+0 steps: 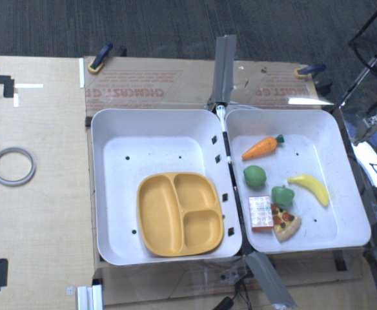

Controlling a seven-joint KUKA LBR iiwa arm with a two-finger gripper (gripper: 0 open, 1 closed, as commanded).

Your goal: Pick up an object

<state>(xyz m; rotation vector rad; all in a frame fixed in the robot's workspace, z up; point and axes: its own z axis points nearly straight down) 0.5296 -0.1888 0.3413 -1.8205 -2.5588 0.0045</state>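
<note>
Orange carrot (261, 147) in right bin (343, 173), green lime (255, 175) just below

Thin dark struts (368, 22) cross at the right edge, above a small blurred white and pale-blue part (374, 123). Whether either belongs to the arm cannot be told.

We're looking down from one fixed camera above the bench, tilted at a slant and set far enough back to take in the left bin (111, 173) and the right bin (330, 173) whole, with bench (40, 225) and dark floor (175, 11) beyond.
</note>
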